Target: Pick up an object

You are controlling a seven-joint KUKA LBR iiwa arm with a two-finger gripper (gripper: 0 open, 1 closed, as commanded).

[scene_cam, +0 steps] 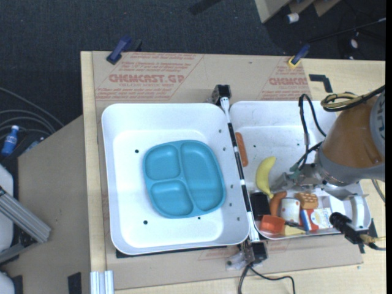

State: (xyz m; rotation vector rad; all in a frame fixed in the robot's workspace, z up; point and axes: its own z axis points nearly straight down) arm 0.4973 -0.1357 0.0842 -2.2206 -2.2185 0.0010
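Yellow banana (265, 175) in right bin (269, 118), long axis near-vertical, slightly curved; fingers' state impossible to tell.

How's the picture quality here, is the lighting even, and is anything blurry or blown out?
Camera view: lighting is soft and fairly even; the white left bin is bright but not blown out, with a faint shadow round the blue divided plate. The banana is sharp enough, while the small packets in the right bin by the arm look soft and hard to read.
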